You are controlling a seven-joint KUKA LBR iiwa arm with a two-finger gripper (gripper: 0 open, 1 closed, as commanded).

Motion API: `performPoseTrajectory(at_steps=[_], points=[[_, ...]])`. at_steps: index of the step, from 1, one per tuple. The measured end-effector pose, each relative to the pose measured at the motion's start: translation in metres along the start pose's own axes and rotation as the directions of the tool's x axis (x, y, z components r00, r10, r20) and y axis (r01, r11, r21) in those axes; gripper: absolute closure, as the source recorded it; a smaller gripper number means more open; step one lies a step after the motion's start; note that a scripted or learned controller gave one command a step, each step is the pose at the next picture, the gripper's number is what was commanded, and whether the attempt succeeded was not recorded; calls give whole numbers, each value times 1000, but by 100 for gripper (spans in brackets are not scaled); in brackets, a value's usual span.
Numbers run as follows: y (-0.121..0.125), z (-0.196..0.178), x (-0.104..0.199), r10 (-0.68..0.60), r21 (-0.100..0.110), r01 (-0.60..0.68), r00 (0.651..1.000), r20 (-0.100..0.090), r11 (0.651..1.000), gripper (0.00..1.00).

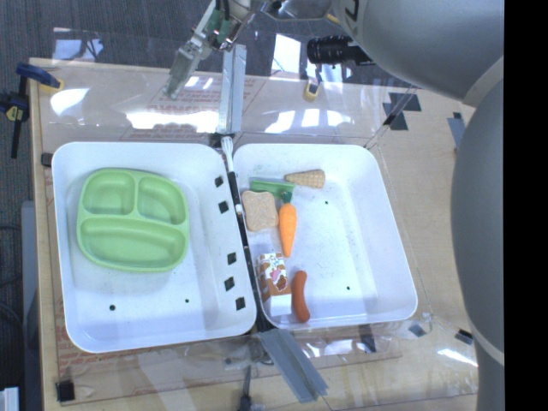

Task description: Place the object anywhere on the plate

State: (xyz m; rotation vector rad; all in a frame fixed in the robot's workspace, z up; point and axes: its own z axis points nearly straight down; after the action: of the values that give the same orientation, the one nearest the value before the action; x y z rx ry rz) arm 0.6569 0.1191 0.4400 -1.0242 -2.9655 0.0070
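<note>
Green three-compartment plate [133, 221] lies in the left bin [128, 328], toward its far-left corner, with bare white floor along the near and right sides. The toy foods crowd the right bin's [377, 255] left wall: waffle cone [306, 178], bread slice [259, 210], carrot [288, 228], printed carton [273, 274], sausage [300, 295]. The gripper [184, 68] hangs beyond the bins' far edge, apparently grasping nothing; whether it is released or clenched cannot be told.
</note>
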Motion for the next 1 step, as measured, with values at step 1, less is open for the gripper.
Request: performPoseTrajectory(at_steps=[1], points=[[0,0,0,0,0,0,1000,0,1000,0]])
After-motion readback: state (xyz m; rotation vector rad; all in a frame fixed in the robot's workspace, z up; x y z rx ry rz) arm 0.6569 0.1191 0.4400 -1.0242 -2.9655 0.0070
